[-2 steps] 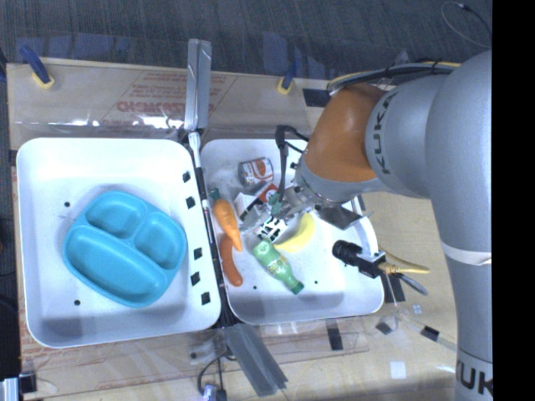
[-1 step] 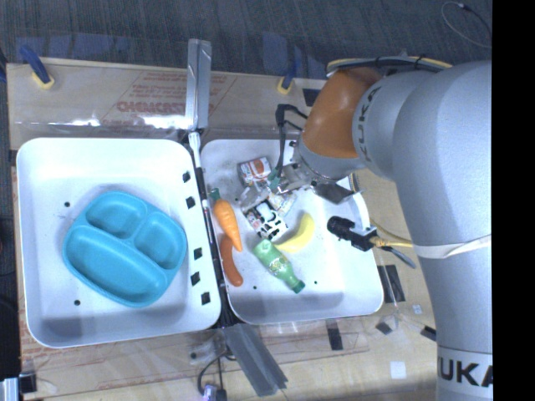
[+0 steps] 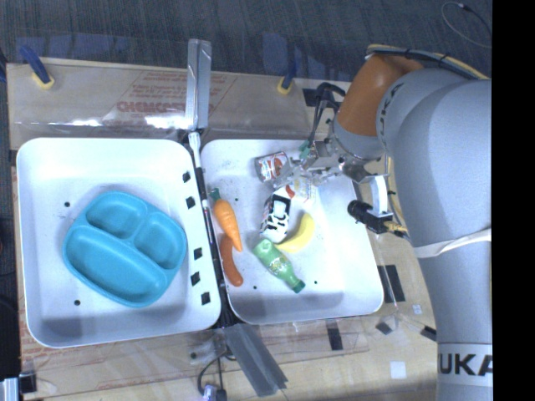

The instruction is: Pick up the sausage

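— How far along is it?
— Nothing lifted yet. The sausage (image 3: 231, 264) lies against the left wall of the right bin (image 3: 351, 295), just below the carrot (image 3: 226, 222).
— And the hand (image 3: 311, 164)?
— Upper middle of that bin, well apart from the sausage (up and right of it); I cannot tell its state.

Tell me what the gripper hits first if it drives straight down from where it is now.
Most likely the small packet or bare floor of the right bin beside it. The gripper sits at the bin's far end, well away from the sausage; depth is hard to judge.
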`<action>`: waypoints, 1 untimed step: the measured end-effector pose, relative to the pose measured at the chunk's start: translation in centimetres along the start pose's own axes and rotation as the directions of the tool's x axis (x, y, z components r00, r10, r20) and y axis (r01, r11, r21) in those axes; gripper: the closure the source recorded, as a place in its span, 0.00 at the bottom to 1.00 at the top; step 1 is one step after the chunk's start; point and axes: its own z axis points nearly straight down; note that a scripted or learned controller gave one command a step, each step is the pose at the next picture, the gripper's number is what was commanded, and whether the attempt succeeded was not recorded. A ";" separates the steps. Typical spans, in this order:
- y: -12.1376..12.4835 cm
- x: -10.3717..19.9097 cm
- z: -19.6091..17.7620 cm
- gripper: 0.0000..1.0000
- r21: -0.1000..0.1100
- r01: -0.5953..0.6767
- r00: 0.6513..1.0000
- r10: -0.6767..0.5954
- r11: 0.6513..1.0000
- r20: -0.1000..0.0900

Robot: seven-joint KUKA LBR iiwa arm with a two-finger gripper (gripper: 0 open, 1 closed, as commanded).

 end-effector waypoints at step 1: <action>0.8 -0.5 0.1 0.00 0.005 0.007 1.000 -0.007 1.000 -0.003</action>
